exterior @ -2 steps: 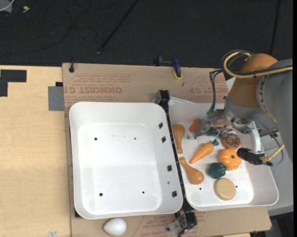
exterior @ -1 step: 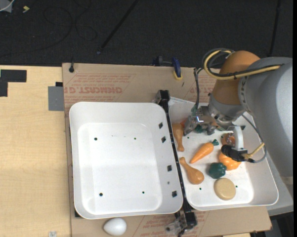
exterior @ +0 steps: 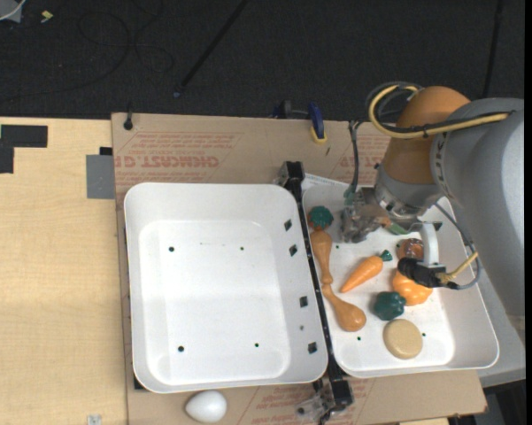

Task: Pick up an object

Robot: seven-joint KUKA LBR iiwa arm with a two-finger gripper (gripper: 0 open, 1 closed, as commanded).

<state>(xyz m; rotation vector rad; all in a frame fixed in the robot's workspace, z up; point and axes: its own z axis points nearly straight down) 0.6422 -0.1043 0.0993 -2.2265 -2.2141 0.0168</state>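
Pincer (exterior: 358, 224) low in right bin (exterior: 465, 348), upper-left area, near green ball (exterior: 319, 216) and carrot (exterior: 361, 273). Finger state: cannot tell. Left bin (exterior: 150, 326) alongside.

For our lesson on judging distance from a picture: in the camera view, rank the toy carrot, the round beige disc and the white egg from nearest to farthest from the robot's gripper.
1. Toy carrot: in the right bin, just below the gripper.
2. Round beige disc: near the right bin's front edge.
3. White egg: outside both bins, on the bench in front of the left bin.
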